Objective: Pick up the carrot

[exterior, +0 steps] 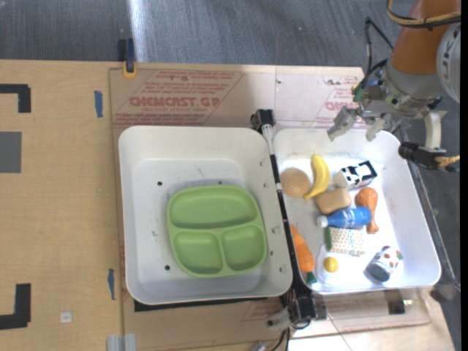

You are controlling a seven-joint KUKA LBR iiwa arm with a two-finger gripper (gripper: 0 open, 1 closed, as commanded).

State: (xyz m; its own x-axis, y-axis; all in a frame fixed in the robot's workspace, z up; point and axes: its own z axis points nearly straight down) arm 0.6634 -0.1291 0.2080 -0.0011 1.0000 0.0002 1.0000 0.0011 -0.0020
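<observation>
while the pincer [360,123] hangs above the far rim of the right bin [420,218], you can see its two fingers [339,126] spread wide with nothing between them. the grey arm [424,42] with the orange band comes in from the right, over the far right corner of that bin.

the carrot [300,248] lies inside the right bin, along its left wall, on the near half. it is orange and long, with one end pointing to the near left corner of the bin. the pincer is well apart from it, at the opposite, far end of the bin.

in the same bin, beyond the carrot, you find a round tan piece [295,181] and just to its right a banana [319,175]. a tan block [334,199] sits just under the banana. a blue bottle [347,217] lies right of the carrot, near the middle of the bin, and a checked packet [346,240] is just below it. a small yellow thing [330,264] is near the carrot's lower end. a black and white box [357,174] and an orange chicken-leg shape [368,205] are further right, and a spotted cup [384,263] lies near the right near corner.

left of the carrot, over the wall, the left bin [139,196] holds a green divided plate [216,229]. both bins stand on the tabletop [51,218].
</observation>
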